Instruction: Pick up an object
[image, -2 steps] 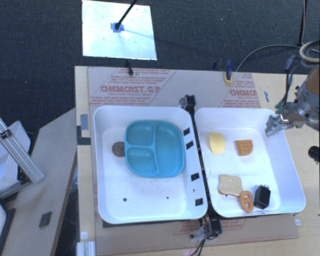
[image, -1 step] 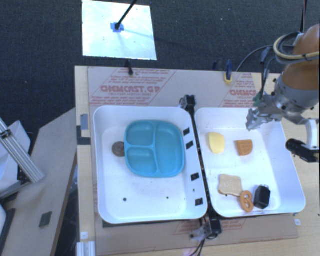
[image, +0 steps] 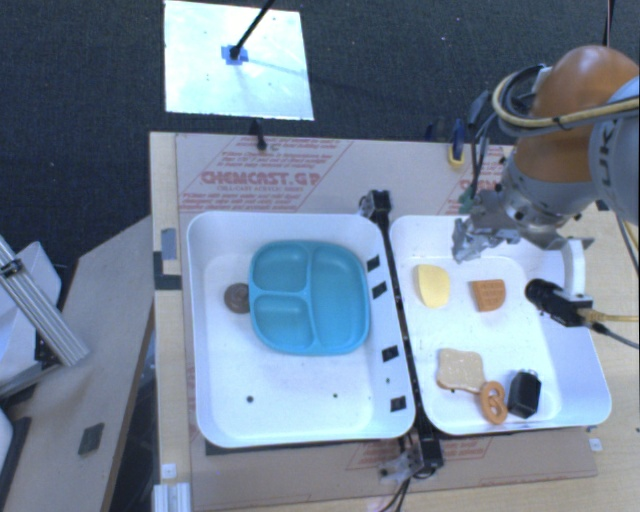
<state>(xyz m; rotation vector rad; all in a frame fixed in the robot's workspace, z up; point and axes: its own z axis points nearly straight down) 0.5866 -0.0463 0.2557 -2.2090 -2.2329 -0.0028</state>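
I have the gripper (image: 470, 243) hanging over the right bin (image: 600, 385), fingers' state I cannot tell. The yellow piece (image: 433, 286) lies just below the fingers, the cracker (image: 488, 295) beside it, both loose for picking.

The gripper (image: 470, 243) is hanging over the upper left part of the right bin (image: 590, 400), just above a yellow piece (image: 433, 286) that is lying on the bin floor. An orange waffle piece (image: 488, 295) is sitting beside the yellow one. A slice of toast (image: 459, 370), a pretzel (image: 492, 402) and a small black object (image: 524, 393) are lying near the front. In the left bin (image: 205, 300), a blue divided plate (image: 307, 297) is resting with a small round grey object (image: 237, 297) touching its left edge. Both bins are sitting on the table (image: 110, 300).
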